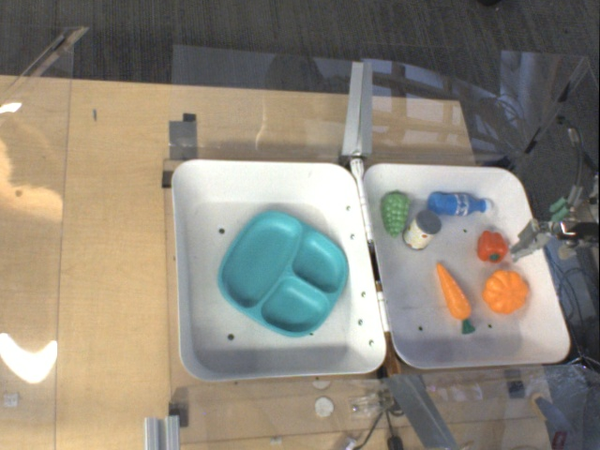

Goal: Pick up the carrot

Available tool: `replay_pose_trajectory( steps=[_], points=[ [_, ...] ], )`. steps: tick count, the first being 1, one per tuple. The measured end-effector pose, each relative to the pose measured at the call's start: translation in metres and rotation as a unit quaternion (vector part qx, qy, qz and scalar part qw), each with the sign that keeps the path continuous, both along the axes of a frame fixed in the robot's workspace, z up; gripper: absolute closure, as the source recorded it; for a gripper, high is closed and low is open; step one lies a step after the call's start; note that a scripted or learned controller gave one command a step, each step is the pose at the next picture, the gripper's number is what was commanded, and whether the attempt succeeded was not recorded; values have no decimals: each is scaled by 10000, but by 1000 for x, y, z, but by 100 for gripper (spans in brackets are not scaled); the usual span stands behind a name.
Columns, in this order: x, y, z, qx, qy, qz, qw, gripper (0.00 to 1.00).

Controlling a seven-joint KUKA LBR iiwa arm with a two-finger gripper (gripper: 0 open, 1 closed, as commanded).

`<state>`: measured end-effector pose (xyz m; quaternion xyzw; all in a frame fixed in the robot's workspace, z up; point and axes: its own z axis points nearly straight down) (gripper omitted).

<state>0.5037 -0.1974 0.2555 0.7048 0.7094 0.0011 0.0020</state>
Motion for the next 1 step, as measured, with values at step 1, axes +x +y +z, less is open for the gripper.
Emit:
replay_pose_trajectory(
  steps=[1],
  points=[
    [20,-6,-153,12,20,130,9999,0]
  ],
)
